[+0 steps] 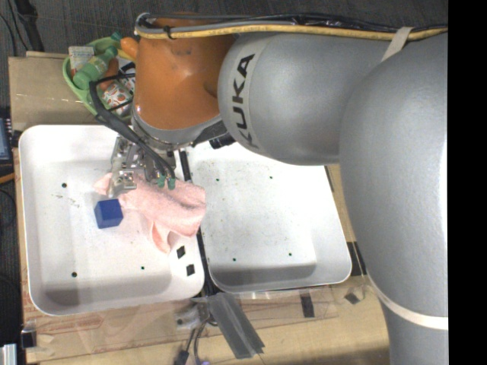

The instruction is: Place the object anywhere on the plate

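Observation:
A blue cube [109,212] rests on the floor of the left bin [46,226], just left of a crumpled pink cloth [171,207]. The cloth lies at the left bin's right side and drapes onto the rim between the two bins. My gripper [144,175] hangs low over the cloth's upper left part, up and to the right of the cube. The orange band and the grey wrist hide what lies beneath them at the bin's top right.
The right bin [274,226] lies under the arm's big grey links. A green basket [87,71] with several small items stands beyond the left bin's far edge. Dark brackets [228,322] stick out at the front between the bins.

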Motion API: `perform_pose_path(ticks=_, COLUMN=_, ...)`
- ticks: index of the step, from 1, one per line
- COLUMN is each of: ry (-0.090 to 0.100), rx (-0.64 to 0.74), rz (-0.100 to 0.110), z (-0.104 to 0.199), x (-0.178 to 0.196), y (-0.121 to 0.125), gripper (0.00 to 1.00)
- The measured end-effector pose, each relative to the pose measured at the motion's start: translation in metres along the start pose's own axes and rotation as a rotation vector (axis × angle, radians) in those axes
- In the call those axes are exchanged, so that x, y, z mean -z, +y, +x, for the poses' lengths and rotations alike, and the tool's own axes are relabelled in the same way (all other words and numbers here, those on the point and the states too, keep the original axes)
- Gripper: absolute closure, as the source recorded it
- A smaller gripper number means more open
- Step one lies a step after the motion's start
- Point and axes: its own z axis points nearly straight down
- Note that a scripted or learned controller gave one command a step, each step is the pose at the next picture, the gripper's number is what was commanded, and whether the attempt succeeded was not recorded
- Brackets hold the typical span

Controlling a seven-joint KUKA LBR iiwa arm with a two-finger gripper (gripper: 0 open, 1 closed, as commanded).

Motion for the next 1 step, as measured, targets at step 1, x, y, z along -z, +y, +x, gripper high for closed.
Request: perform_pose_path(ticks=1, ry=0.000, rx=0.000, rz=0.000, z=-0.0001, x=0.0001, y=-0.0002, gripper=0.00)
